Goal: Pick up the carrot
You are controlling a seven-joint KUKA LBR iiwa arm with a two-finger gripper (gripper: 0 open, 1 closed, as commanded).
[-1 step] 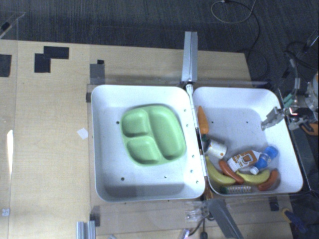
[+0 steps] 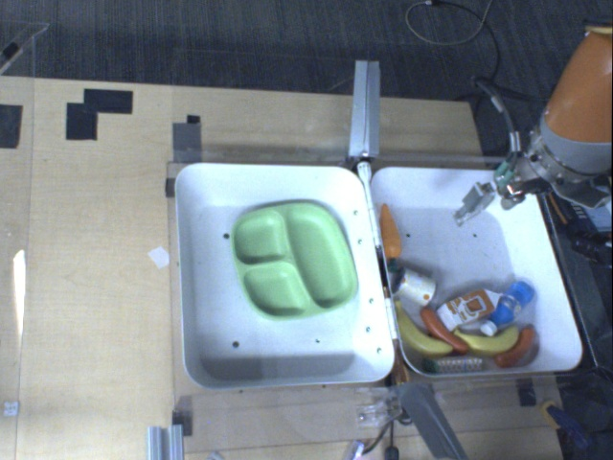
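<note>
The carrot (image 2: 388, 234) is a small orange piece lying lengthwise against the left wall of the right bin (image 2: 536, 257). My gripper (image 2: 487, 192) hovers over the back of that bin, to the right of the carrot and well apart from it. Its fingers (image 2: 472, 202) are spread open and hold nothing. The arm's orange band (image 2: 584, 84) and grey wrist sit at the right edge of the view.
A silver can (image 2: 416, 287), a small carton (image 2: 466, 309), a blue-capped bottle (image 2: 510, 302), yellow bananas (image 2: 426, 338) and a red sausage (image 2: 442, 329) crowd the right bin's front. A green divided plate (image 2: 292, 258) lies in the left bin (image 2: 206, 286).
</note>
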